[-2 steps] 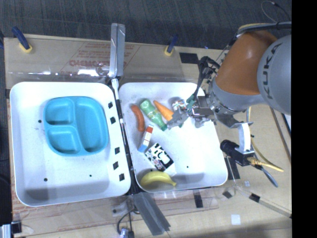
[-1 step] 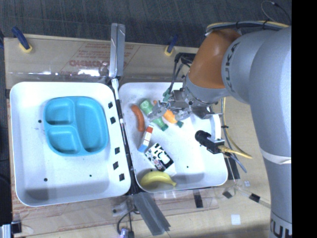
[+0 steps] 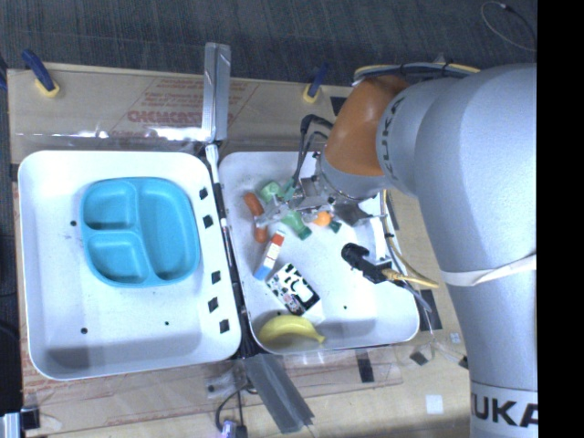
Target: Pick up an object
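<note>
The grey arm (image 3: pixel 474 172), lying closest to the lens, fills the right side of the scene. Its orange band (image 3: pixel 360 135) sits over the far part of the right bin.

Left side: the left bin (image 3: pixel 36 245) is shallow and white, holding one blue divided plate (image 3: pixel 141 231) in its far-centre area. A blue clamp (image 3: pixel 41 73) grips the far left corner of the brown bench board (image 3: pixel 137 99), which bears faint red print.

Centre: a grey metal bar (image 3: pixel 217 89) stands at the far end of the seam between the bins. A second grey bar (image 3: pixel 278 395) lies at the near end.

Right side: the right bin (image 3: pixel 347 290) holds the loose objects. A banana (image 3: pixel 290 330) rests against the near wall. Just beyond it lies a black-and-white patterned box (image 3: pixel 294 287), and next a small blue, white and orange block (image 3: pixel 269 254). Farther on sit an orange piece (image 3: pixel 253 204) and a green piece (image 3: pixel 270 192).

The gripper (image 3: pixel 306 203) is down among these far objects, just right of the green piece. Whether it is open or closed, or has hold of anything, cannot be determined.

Dark carpet (image 3: pixel 274 12) covers the floor beyond the bench.
</note>
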Motion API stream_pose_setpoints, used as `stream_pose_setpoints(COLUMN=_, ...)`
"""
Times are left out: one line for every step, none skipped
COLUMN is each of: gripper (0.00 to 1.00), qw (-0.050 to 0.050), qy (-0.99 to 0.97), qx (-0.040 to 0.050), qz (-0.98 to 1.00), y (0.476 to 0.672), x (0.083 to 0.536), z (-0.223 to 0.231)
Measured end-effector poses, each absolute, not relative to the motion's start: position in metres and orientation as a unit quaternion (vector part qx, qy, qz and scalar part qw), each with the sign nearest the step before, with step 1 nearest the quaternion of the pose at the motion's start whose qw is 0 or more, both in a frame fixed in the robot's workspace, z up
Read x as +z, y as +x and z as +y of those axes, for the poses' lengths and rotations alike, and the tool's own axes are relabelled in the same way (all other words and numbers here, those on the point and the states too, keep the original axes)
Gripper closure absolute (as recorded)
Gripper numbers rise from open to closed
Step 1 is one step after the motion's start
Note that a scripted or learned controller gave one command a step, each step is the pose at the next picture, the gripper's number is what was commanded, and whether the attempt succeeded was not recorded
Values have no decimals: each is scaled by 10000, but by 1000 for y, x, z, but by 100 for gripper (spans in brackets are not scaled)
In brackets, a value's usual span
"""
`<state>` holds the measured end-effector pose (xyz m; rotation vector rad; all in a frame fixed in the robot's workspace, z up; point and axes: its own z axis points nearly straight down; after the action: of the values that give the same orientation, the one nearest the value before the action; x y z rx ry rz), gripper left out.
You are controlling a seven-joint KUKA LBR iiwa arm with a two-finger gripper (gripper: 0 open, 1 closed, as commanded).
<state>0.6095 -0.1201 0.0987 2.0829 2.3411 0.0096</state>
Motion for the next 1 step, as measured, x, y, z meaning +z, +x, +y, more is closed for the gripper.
stream_pose_setpoints(gripper=100, qw=34, qy=6628, qx=16, qz=7488, y=609, x=108, z=-120)
